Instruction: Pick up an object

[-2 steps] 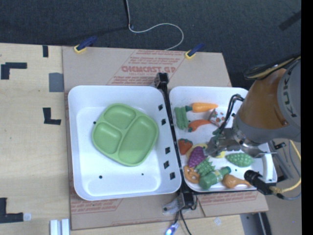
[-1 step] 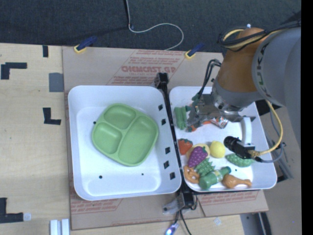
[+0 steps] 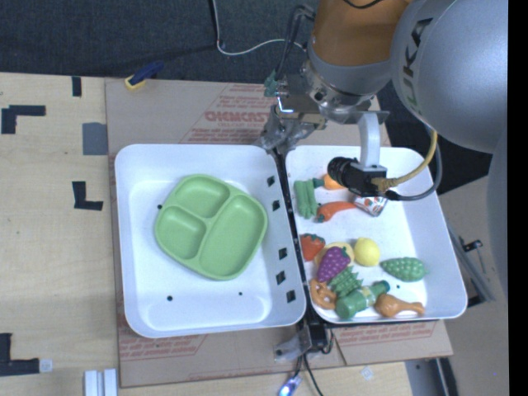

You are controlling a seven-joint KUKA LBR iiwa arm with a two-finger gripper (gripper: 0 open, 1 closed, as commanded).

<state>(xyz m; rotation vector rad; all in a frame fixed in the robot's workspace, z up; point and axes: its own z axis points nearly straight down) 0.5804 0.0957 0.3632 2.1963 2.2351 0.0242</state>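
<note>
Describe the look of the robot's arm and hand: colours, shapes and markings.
The arm is a bulky, rounded grey shell with dark lettering on its side. An orange band rings it above the wrist. Below sits a small hand of grey metal, thin dark wires running beside it.

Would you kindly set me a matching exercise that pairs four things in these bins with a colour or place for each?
Things:
1. divided plate
2. toy lemon
3. toy grapes
4. toy drumstick

Colour or place:
A. orange-brown, by the lower edge of the right bin
B. purple
C. yellow
D. green, alone in the left bin

Pairs: 1-D, 2-C, 3-B, 4-A.
</note>
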